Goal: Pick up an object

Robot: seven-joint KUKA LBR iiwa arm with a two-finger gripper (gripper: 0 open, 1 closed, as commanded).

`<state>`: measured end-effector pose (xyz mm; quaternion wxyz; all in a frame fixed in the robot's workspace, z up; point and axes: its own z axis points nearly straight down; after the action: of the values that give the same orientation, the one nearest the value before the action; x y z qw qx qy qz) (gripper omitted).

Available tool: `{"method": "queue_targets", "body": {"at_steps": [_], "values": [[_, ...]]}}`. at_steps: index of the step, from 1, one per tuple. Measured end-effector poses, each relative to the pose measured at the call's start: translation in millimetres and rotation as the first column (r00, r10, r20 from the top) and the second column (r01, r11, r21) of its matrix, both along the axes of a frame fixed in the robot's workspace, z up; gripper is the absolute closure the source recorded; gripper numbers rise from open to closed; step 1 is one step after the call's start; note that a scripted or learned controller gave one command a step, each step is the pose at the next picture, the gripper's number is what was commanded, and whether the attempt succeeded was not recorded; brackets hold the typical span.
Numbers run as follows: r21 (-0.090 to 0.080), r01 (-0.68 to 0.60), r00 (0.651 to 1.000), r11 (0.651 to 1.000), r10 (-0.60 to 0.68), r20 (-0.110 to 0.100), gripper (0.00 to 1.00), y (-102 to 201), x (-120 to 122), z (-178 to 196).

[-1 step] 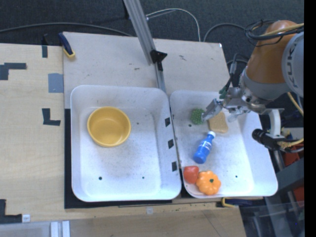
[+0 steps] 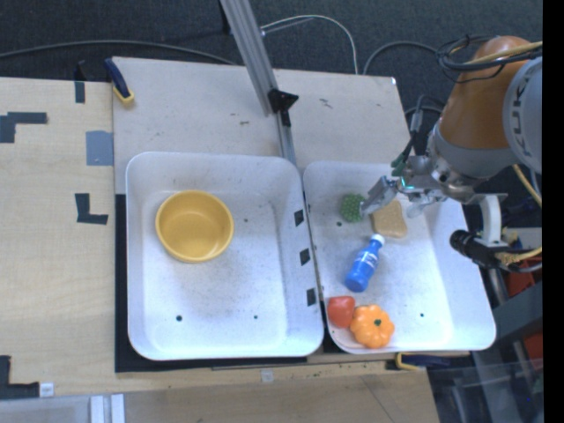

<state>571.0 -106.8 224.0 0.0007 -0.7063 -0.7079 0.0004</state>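
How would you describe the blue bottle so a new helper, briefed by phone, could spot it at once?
Look at the right-hand shallow white bin of the two on the bench. Near its middle lies the small blue plastic bottle with a white cap, tilted, cap pointing up toward a tan block. It is the only blue item, above the round orange pumpkin-shaped toy and small red object.
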Motion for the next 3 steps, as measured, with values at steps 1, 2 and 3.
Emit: {"method": "queue_targets", "body": {"at_steps": [1,2,3], "values": [[-0.001,0.000,1.000,1.000,0.000,-0.004,0.00,5,3,-45],[0.000,0.000,1.000,1.000,0.000,-0.006,0.00,9,10,-95],[-0.002,0.000,1.000,1.000,0.000,0.002,0.00,9,11,-135]]}}
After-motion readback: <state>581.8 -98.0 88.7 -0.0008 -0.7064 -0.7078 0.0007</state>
